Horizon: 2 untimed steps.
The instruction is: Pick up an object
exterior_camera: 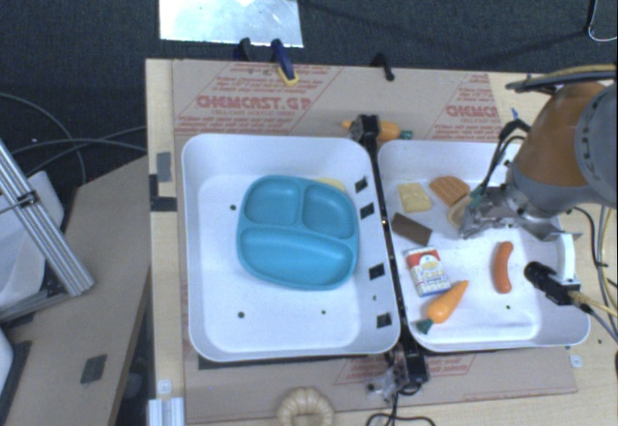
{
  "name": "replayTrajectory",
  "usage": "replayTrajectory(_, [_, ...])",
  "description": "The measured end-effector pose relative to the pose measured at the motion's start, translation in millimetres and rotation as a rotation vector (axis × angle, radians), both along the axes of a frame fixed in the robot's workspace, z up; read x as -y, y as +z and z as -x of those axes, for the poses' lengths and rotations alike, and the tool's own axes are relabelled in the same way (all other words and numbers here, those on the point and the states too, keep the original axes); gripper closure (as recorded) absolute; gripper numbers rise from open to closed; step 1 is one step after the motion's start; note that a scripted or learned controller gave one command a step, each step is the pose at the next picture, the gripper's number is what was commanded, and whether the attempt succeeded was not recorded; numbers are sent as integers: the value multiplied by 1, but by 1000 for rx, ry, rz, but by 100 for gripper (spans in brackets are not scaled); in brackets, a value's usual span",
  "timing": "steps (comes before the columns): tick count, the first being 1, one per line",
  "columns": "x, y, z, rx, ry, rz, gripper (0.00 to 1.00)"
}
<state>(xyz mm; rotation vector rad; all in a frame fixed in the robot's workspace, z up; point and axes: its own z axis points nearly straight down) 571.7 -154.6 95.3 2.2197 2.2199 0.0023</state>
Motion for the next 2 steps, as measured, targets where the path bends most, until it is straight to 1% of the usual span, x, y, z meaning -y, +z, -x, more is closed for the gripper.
replayTrajectory(1, [-8,58,-8,5,5,1,100])
replayTrajectory(2, [0,109,-17,5,5,2,100])
